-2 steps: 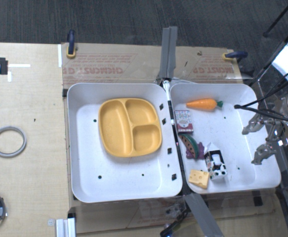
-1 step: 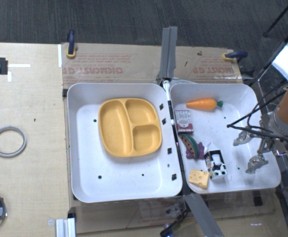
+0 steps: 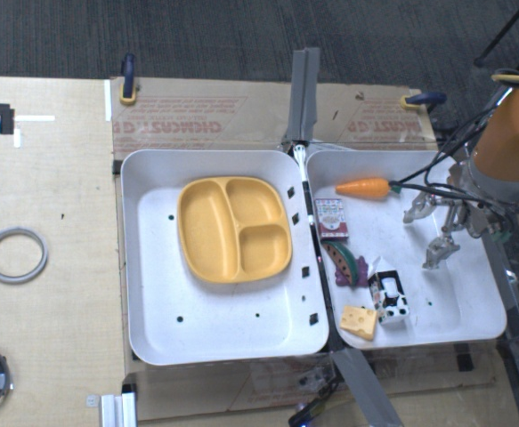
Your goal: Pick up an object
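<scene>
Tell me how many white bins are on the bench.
2. The left bin holds a yellow plate. The right bin holds a carrot and small toys, with the gripper above it.

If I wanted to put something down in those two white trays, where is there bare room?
Left bin: bare floor rings the yellow plate, widest along the near edge. Right bin: open floor at its near right corner, below the pincer. Crowded along the divider: carrot, small box, cheese wedge.

I see a toy carrot [image 3: 363,188], small carton [image 3: 330,219], cheese wedge [image 3: 359,322] and black-white toy cow [image 3: 389,295] lying along the right bin's [image 3: 473,314] left side.
</scene>
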`<action>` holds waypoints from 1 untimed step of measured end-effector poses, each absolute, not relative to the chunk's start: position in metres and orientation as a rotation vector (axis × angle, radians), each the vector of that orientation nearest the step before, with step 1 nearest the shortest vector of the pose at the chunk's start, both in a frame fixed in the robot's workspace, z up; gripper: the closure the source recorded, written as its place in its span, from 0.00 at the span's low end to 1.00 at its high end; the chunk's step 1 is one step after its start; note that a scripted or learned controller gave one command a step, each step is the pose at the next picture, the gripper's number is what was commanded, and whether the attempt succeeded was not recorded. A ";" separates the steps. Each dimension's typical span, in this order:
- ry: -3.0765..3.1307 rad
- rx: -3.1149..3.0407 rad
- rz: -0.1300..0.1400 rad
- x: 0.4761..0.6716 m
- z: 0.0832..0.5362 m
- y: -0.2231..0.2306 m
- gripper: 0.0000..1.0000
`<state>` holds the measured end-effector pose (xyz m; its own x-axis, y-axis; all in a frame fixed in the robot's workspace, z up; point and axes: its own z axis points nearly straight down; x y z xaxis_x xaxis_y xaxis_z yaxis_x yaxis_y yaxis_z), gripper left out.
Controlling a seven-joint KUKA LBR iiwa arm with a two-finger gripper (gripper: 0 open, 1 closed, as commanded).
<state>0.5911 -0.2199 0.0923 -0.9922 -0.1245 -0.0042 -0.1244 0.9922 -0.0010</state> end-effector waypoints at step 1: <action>3.134 0.010 -0.002 0.643 0.150 -0.194 0.00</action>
